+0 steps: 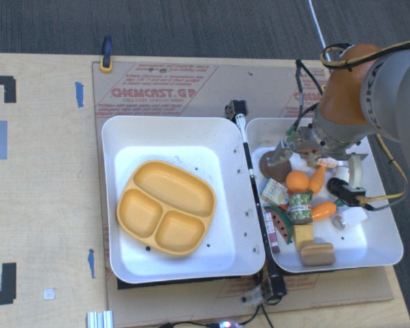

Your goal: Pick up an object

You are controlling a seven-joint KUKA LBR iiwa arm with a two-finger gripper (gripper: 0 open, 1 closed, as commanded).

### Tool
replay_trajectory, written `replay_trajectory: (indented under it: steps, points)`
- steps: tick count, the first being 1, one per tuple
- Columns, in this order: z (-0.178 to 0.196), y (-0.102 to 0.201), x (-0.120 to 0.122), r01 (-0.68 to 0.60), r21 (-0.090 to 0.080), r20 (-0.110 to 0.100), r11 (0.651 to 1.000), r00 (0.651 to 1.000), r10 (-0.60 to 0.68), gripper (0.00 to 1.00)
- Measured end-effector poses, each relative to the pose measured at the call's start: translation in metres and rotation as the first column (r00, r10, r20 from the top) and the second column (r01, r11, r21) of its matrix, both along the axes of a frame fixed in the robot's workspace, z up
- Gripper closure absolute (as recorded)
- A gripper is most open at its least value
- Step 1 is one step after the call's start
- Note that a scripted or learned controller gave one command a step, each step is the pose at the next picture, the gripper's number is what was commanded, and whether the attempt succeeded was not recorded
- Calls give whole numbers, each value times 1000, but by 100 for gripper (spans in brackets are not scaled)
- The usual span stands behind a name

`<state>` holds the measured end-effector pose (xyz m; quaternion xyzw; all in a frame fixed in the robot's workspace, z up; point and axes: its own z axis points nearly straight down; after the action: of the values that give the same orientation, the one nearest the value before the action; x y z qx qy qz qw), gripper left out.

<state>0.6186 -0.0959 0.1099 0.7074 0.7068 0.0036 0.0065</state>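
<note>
Over the right bin (389, 241), the gripper (307, 149) is poised just above-left of the orange fruit (297, 181); its grip state cannot be told.

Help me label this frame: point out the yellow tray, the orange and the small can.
Yellow tray (167, 207), camera view, on the ridge between compartments.
Orange (297, 182), camera view, on its top.
Small can (301, 208), camera view, on its label.

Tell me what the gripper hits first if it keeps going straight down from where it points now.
Probably the brown round item at the right bin's upper left, just under the gripper. The orange ball sits beside that line. Height is unclear from this slanted view.
</note>
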Motion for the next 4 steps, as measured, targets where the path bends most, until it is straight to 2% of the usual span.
replay_trajectory:
  steps: [1, 2, 3, 4]
  points:
    - [11, 0, 1, 1, 0, 3, 1000, 1000, -1, 100]
    - [10, 0, 1, 0, 0, 3, 1000, 1000, 0, 0]
    - [-19, 1, -61, 0, 4, 2, 1000, 1000, 0, 0]
    - [-8, 3, -59, -1, 7, 7, 1000, 1000, 1, 100]
